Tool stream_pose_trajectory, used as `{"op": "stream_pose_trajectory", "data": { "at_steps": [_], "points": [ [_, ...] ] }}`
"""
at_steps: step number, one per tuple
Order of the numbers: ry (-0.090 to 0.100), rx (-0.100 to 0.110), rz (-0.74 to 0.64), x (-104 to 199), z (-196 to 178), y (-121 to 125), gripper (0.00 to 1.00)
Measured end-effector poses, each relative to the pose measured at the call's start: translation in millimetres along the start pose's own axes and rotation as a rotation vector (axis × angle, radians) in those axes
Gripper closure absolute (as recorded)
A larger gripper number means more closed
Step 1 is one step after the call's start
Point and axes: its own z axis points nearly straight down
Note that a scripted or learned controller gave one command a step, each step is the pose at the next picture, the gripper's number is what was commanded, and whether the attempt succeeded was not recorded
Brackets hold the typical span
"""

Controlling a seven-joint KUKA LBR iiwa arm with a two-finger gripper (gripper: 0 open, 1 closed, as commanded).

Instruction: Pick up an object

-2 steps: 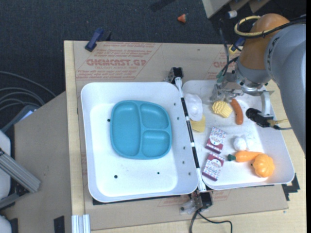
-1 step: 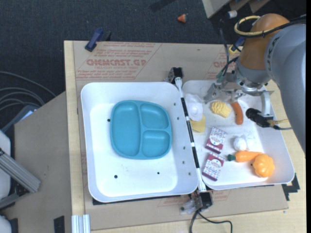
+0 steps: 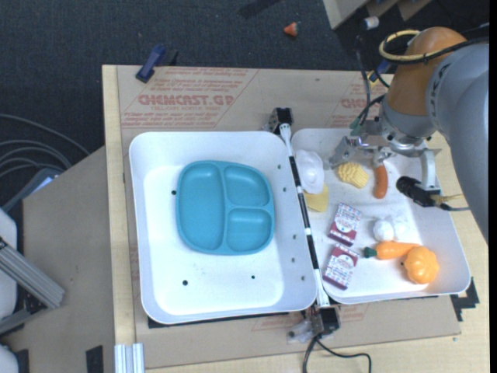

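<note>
Reaching in from the upper right of the frame: grey arm [image 3: 466, 92] with an orange band [image 3: 415, 72] above the wrist, bent down over the far end of the right bin [image 3: 450, 243]. Claw [image 3: 363, 152] low over that bin's upper part, metal fingers pointing down and toward the left. Cannot tell whether open or closed; nothing seen clamped between the tips.

Directly below the claw, touching or nearly so: a yellow corn cob [image 3: 353, 176]. Just right of the corn, an upright orange-red sausage [image 3: 380, 181]. Left of the claw, against the bin's left wall, a white cup-like item [image 3: 310, 169], with a pale yellow wedge [image 3: 316, 201] beneath it.

Farther down the frame in the same bin, well apart from the claw: two red-and-white packets [image 3: 344, 224] [image 3: 339, 267], a small white object [image 3: 384, 229], a carrot [image 3: 390, 249] and a yellow-orange pepper [image 3: 421, 264] at the lower right.

In the left bin [image 3: 155, 162], a turquoise divided plate [image 3: 225, 207] lying flat near the middle. Both bins on a cardboard-covered worktop [image 3: 194, 95].
</note>
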Motion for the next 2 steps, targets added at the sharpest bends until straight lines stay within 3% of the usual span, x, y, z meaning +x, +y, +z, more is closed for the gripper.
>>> {"op": "stream_pose_trajectory", "data": {
  "at_steps": [1, 2],
  "points": [
    [-0.001, -0.002, -0.001, 0.6, -10.7, 0.9, 1.0],
    [-0.002, -0.002, -0.002, 0.6, -10.6, 0.8, 0.0]
  ]
}}
